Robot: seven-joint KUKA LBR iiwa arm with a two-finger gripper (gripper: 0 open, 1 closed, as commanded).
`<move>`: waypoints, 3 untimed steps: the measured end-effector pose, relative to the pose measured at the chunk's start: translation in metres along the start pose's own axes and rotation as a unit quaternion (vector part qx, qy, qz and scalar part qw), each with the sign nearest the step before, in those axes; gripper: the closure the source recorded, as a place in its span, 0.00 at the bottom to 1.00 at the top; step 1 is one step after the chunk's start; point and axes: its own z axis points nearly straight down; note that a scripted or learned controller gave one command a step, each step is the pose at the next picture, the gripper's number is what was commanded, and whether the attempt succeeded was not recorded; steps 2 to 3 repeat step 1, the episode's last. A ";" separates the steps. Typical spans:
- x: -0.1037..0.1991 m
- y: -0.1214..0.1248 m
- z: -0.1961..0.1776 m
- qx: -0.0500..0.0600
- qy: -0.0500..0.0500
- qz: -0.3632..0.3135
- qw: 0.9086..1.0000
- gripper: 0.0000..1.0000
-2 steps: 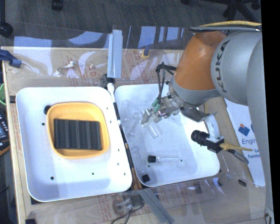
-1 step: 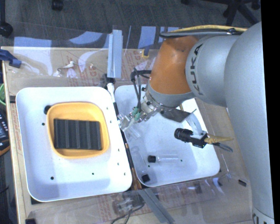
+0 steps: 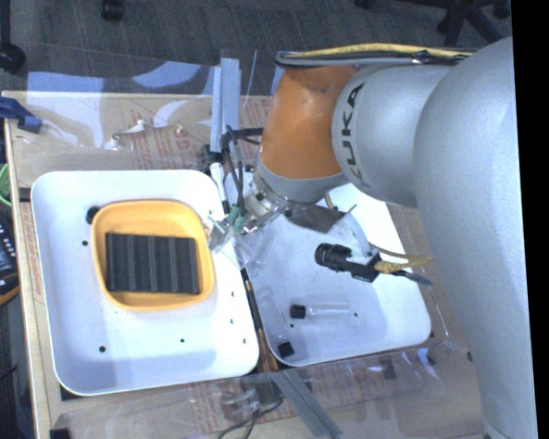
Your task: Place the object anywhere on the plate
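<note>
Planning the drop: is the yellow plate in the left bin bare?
No. The yellow rounded-square plate in the left white bin carries a dark ribbed rectangular insert.

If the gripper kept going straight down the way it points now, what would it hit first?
Probably the right rim of the yellow rectangular plate, or the white wall between the two bins. The gripper sits right over that edge, though depth is hard to judge from above.

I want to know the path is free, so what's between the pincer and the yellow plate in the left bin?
In the camera view the pincer sits right at the yellow plate's right rim; just a sliver of white bin floor lies between.
</note>
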 end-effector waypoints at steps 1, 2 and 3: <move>0.000 0.000 0.000 0.000 0.000 0.000 1.000 0.00; 0.000 0.000 0.000 0.000 0.000 0.000 1.000 0.00; 0.000 0.000 0.000 0.000 0.000 0.000 1.000 0.00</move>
